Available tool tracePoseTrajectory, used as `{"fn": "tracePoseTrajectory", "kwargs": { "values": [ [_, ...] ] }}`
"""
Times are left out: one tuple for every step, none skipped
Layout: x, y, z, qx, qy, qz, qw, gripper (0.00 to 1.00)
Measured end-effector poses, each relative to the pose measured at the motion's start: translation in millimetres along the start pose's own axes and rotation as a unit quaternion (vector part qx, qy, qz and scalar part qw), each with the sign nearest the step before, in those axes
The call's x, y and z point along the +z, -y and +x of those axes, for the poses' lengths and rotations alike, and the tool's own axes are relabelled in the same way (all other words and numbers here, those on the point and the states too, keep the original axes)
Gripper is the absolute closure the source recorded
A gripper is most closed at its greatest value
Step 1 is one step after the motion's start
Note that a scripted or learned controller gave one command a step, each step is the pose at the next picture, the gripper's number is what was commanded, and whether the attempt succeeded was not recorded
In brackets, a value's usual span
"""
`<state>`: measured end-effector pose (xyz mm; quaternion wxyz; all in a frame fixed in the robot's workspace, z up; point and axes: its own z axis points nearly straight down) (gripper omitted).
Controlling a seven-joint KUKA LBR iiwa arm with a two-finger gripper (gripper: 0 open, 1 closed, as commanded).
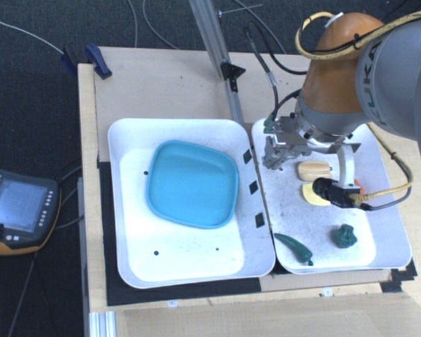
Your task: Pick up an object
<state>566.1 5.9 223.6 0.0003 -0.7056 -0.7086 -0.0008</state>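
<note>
- Arm (pixel 379 69): grey casing bears partial lettering "KU".
- Hand (pixel 275 153): over right bin (pixel 379 251); grip state cannot be told.
- Left bin (pixel 126 139): holds blue plate (pixel 193 183).

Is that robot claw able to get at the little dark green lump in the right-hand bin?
Probably yes. The small dark green lump lies alone on bare bin floor, nothing over it, and the claw hangs in the same bin.

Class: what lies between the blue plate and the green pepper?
In the camera view, between blue plate and green pepper lie bare white bin floor and the two bins' adjoining rims.
</note>
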Motion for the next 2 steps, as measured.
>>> {"fn": "tracePoseTrajectory", "kwargs": {
  "values": [
    [2.9, 5.7, 53.9, 0.000, 0.000, 0.000, 1.0000, 1.00],
    [-16.5, 8.1, 89.3, 0.000, 0.000, 0.000, 1.0000, 1.00]
  ]
}}
